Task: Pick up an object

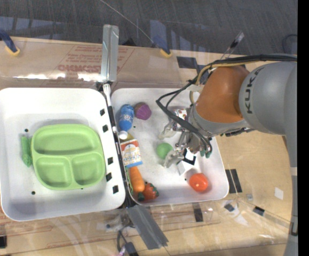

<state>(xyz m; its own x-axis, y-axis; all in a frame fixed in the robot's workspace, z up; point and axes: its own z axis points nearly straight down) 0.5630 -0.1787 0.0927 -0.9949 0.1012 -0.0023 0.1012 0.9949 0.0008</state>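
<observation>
The right bin (218, 183) holds several small items. A green ball (163, 150) lies near its middle, and my gripper (176, 154) hangs just to the right of it, very close or touching. A red-orange tomato (199, 182) sits below the gripper near the bin's front right corner. Along the bin's left wall lie a blue can (126, 116), a labelled bottle (130, 151), an orange carrot (137, 179) and a red piece (150, 192). A purple ball (142, 110) rests at the back. The wrist and cables hide part of the bin floor on the right.
The left bin (5, 116) bears a green divided plate (67, 155) and a narrow green object (25, 149) by its left side. A metal bar (110, 52) stands behind the wall between the bins. The grey arm (266, 97) covers the right bin's far right edge.
</observation>
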